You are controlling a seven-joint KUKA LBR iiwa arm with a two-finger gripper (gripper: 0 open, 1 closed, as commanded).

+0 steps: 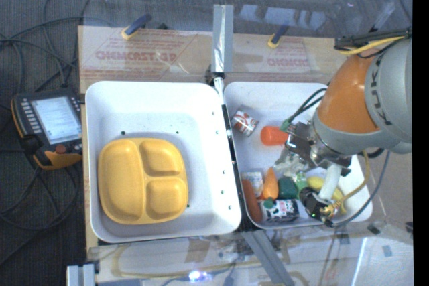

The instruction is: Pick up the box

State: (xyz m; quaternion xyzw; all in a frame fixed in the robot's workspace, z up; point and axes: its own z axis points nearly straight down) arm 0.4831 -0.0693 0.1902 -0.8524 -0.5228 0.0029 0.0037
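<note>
- Grey arm with its orange band comes in from the right and stands highest over the bench, covering the right bin's far right side.
- Left bin, white and shallow, holds one thing.
- Right bin sits just beside it, with its clutter crowded toward the near edge.
- Yellow tray with three compartments lies flat in the near left part of the left bin.
- Teach pendant with a lit screen rests off the bench to the left.
- Gripper hangs low in the middle of the right bin, above the clutter; I cannot tell whether it is open or closed, and nothing is visibly held.
- Black-and-white box lies at the right bin's near edge, apart from the gripper, with a green item just behind it.
- Crushed can lies near the bin's left wall.
- Orange piece sits just beside the gripper's left.
</note>
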